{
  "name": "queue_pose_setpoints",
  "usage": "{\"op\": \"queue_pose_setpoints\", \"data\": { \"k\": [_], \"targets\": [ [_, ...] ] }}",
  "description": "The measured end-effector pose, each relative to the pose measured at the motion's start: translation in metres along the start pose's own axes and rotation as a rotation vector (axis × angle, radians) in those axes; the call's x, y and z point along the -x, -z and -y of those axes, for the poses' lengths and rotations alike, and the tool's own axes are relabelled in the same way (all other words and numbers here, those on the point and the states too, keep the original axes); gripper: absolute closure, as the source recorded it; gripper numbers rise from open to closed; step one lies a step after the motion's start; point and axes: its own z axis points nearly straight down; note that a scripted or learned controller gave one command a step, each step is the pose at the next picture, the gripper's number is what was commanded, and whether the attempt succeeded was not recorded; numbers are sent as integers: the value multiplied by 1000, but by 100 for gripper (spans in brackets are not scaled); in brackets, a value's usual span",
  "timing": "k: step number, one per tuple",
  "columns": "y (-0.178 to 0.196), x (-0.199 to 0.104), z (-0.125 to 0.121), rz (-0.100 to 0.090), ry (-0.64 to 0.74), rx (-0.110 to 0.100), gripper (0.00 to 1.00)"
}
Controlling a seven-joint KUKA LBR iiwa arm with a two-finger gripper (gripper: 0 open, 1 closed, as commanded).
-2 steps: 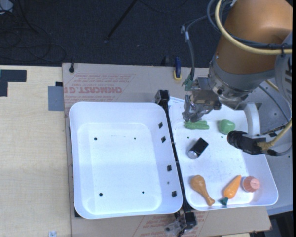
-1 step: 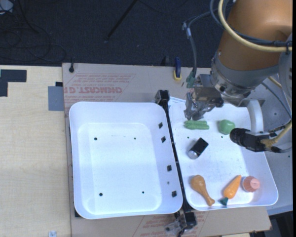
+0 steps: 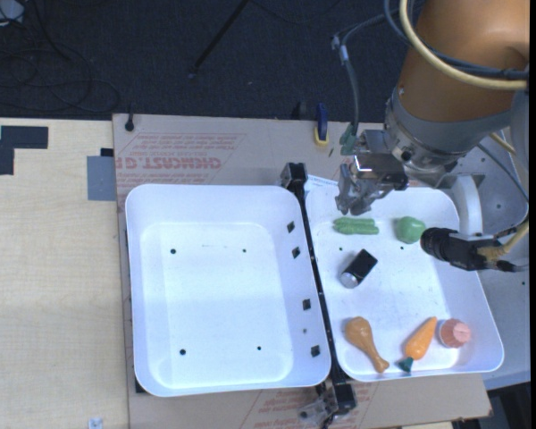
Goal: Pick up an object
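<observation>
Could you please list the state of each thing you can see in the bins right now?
hand: hovering just above the green pod, holding nothing visible
green pod: lying flat
green round toy: resting, untouched
black cylinder: on its side
toy drumstick: lying flat
toy carrot: lying flat
pink toy: resting by the carrot

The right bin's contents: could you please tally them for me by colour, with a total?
Green: 2, a long pod and a round piece
Orange: 2, a drumstick and a carrot
Black: 1, a small block
Pink: 1, a round piece
Total: 6
The tool hangs just above the long pod.
</observation>
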Motion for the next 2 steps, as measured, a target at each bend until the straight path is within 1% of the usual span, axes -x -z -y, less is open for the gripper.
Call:
{"op": "queue_pose_setpoints", "data": {
  "k": [2],
  "targets": [
    [18, -2, 0, 2, 17, -6, 100]
  ]
}}
